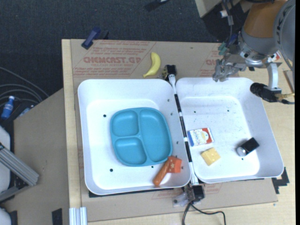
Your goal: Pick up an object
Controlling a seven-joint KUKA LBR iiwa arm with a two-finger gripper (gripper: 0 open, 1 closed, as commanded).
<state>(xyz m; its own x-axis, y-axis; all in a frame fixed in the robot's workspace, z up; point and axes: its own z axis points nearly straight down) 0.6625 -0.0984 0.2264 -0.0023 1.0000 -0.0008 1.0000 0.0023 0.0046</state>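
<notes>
Claw (pixel 224 74) above far rim of right bin (pixel 262 172), nothing seen between fingers; open or closed: cannot tell. Right bin: small card (pixel 200 136), yellow cheese block (pixel 210 156), black-and-silver piece (pixel 247 146). Left bin (pixel 93 102): blue divided plate (pixel 140 136), orange carrot (pixel 167 170). Banana (pixel 153 64) on tabletop (pixel 112 60) behind bins.

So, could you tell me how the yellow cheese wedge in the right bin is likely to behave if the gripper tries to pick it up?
The cheese wedge looks like a small moulded toy, so probably light and stiff. It lies flat on the right bin floor, so it is unlikely to roll. Its low profile and tapered sides may let it slip from the fingers.
</notes>
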